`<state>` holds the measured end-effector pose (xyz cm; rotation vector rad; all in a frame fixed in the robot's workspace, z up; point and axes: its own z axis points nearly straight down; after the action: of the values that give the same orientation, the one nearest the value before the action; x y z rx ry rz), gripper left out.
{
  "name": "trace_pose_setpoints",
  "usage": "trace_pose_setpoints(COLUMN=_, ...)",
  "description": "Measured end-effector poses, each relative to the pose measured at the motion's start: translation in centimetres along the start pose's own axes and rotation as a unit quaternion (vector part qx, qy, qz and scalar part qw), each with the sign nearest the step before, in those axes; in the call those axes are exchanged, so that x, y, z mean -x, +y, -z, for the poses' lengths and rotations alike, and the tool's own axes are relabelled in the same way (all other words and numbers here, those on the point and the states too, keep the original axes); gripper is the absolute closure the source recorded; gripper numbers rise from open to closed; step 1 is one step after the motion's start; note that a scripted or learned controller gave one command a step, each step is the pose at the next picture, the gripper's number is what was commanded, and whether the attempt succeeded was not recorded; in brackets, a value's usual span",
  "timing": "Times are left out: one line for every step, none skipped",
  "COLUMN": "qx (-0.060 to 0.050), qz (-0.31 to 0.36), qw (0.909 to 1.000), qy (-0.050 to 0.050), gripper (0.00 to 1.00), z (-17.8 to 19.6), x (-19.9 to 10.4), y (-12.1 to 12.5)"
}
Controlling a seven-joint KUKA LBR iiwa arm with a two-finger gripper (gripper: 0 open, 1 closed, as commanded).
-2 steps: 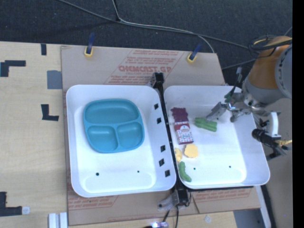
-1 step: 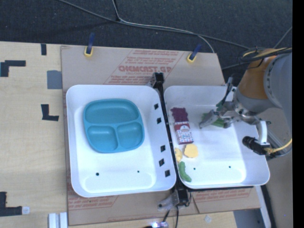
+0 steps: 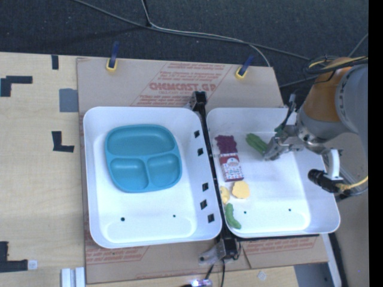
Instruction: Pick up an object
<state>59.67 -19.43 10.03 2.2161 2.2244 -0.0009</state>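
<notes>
Camera view, looking down at a slant on the worktop [image 3: 36, 160], light wood with dark tape marks, a cardboard sheet [image 3: 179, 82] laid over it and held at the far edge by two yellow clamps [image 3: 112, 63]. Two shallow white bins sit side by side on the cardboard. The gripper [image 3: 274, 150] is low in the right bin [image 3: 281, 220], near its far right part, at the end of the grey arm [image 3: 353, 112] with its orange band [image 3: 323, 97]. Whether its fingers are open or closed cannot be told; they are dark and blurred against the wrist. A small green object [image 3: 257, 142], long and rounded like a toy pepper or pickle, lies just left of the gripper, its near end very close to the tips; contact cannot be judged, and nothing is seen between the fingers. Further left of the gripper, by the bin's left wall, a dark purple object [image 3: 225, 143] sits with a red and white packet [image 3: 232, 167] just nearer the camera, the two touching or nearly so. Nearer still are a yellow round piece [image 3: 240, 189], a smaller pale yellow piece [image 3: 224, 194] beside it, and a second green object [image 3: 232, 216] at the bin's near left corner. Well left of the gripper, across the black divider clips [image 3: 203, 154], the left bin [image 3: 149, 226] holds a teal divided plate [image 3: 143, 158] with three compartments, lying flat in its far half. Black cables [image 3: 179, 28] run over the dark floor beyond the worktop.
</notes>
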Motion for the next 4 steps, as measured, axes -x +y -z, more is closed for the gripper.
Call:
trace_pose_setpoints(qx=0.001, qz=-0.001, qw=1.0, qy=0.0, gripper=1.0, z=6.1, x=-0.1, y=-0.5)
trace_pose_setpoints(qx=0.001, qz=-0.001, qw=1.0, qy=0.0, gripper=1.0, z=11.0, x=0.6, y=-1.0)
trace_pose_setpoints(qx=0.001, qz=-0.001, qw=1.0, qy=0.0, gripper=1.0, z=16.3, x=0.6, y=-0.9)
trace_pose_setpoints(qx=-0.001, qz=0.001, qw=1.0, qy=0.001, gripper=1.0, z=14.7, x=-4.7, y=0.0)
